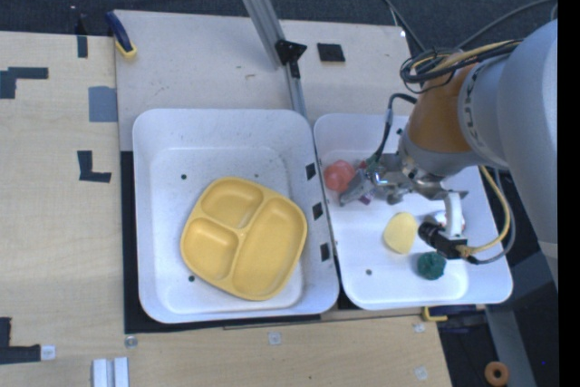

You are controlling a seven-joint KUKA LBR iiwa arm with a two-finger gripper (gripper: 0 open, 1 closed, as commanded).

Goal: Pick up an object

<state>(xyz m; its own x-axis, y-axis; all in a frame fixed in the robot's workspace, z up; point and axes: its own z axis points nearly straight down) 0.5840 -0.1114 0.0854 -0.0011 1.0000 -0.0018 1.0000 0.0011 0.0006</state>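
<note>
Landmark: the right bin (480,285), one of two shallow white bins side by side on the tabletop (54,195).
Arm: grey with an orange band, reaching in from the right and hanging over the upper middle of the right bin.
End effector (376,181): low over the right bin's upper left part; whether it is wide or narrow cannot be told, as the wrist hides it.
Pink ball (338,175): in the right bin's upper left corner, just beside the end effector.
Pale yellow object (400,233): near the middle of the right bin.
Dark green object (430,266): in the right bin, just below and right of the yellow one.
Left bin (154,195): touching the right bin's left wall; it holds a yellow divided plate (243,237).
</note>
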